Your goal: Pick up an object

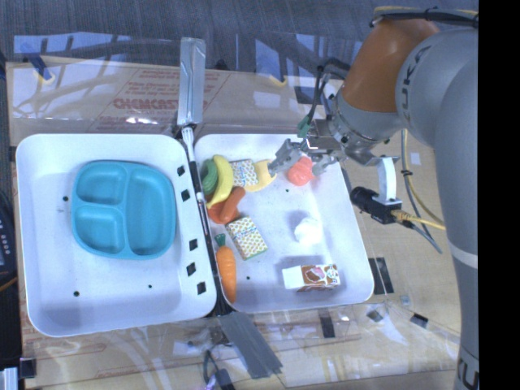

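So the small red-orange ball-ish toy (300, 172) sits at the far end of the right bin (349, 218), and the gripper (306, 156) hangs right over it, fingers spread to either side with the toy showing between and a touch nearer than the tips. Looks released to me, not clamped on anything yet. The toy is roundish, so no real long axis to line up with; I'd guess a straight drop does it.

Just left of it there's a yellow banana (262, 177) and a patterned block (242, 172), close enough that the left finger might clip the banana. Further left: green ring toy (210, 179), orange carrot (227, 273). Nearer: a white lump (307, 231), small carton (311, 276). The left bin holds a blue divided plate (123, 208), well apart.
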`<act>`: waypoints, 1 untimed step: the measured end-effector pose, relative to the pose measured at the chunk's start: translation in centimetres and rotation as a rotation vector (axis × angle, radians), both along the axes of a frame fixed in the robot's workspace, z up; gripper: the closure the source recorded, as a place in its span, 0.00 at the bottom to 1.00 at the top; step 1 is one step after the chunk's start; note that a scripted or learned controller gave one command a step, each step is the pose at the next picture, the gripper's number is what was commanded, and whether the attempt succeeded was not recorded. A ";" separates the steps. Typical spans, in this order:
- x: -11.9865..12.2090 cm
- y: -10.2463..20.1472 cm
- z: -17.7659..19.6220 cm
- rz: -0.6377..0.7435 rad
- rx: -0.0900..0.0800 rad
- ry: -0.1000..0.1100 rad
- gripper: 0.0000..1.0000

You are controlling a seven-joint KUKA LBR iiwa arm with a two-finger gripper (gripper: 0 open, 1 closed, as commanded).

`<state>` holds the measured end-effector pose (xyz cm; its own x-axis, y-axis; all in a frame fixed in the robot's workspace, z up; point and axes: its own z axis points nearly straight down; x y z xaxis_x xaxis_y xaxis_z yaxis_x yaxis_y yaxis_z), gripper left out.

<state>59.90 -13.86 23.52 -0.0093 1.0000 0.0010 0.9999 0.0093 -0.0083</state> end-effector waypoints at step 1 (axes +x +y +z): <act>-0.3 4.7 -9.8 0.035 0.000 0.003 0.00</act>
